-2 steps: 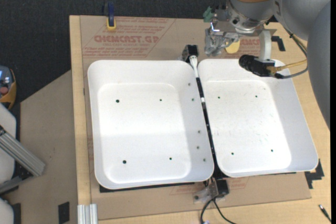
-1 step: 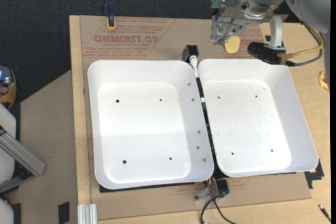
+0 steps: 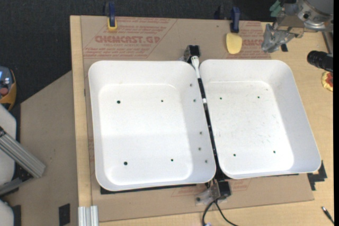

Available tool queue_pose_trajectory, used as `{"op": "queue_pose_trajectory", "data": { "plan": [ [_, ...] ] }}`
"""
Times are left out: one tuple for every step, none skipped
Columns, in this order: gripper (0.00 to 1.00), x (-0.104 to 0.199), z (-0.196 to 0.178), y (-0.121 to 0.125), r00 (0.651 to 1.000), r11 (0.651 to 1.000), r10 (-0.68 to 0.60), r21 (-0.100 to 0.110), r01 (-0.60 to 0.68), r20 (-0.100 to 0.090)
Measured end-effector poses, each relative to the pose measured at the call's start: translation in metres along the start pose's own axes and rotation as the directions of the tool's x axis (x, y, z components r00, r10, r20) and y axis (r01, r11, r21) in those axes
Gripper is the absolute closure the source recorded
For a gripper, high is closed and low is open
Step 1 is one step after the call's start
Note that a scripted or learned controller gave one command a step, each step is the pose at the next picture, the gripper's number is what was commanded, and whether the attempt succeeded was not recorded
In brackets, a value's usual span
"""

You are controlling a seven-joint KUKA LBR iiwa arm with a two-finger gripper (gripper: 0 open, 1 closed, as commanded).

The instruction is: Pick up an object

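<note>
White plastic forms two shallow bins lying side by side on a brown cardboard-covered table (image 3: 137, 34), seen from above at a slant. Left bin (image 3: 103, 119) and right bin (image 3: 296, 114) touch along their inner edges, where a thin black strip (image 3: 204, 108) runs between them. Each bin floor shows four small dark dots. Beyond the far rim of the right bin, a small pale yellow object (image 3: 233, 43) rests on the table, outside both bins, just below a blue clamp (image 3: 234, 18). A second blue clamp with a yellow tip (image 3: 110, 14) grips the far edge of the table on the left. At the upper right, the grey arm (image 3: 312, 5) reaches in, its end effector (image 3: 273, 42) hanging above the table just beside the far right corner of the right bin, near the yellow object but not touching it. Whether the end effector is parted or closed cannot be told.
</note>
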State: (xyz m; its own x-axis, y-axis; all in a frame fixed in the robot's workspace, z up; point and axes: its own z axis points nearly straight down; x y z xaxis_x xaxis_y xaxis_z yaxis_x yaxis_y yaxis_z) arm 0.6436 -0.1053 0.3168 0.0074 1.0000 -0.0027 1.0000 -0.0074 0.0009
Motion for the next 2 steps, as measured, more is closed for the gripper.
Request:
{"op": "queue_pose_trajectory", "data": {
  "plan": [
    [1.00, 0.095, 0.087, 0.022, 1.000, 1.000, -0.013, 0.005, 0.013, -0.005],
    [1.00, 0.082, 0.032, 0.023, 1.000, 1.000, -0.007, -0.004, 0.007, -0.002]
  ]
}}
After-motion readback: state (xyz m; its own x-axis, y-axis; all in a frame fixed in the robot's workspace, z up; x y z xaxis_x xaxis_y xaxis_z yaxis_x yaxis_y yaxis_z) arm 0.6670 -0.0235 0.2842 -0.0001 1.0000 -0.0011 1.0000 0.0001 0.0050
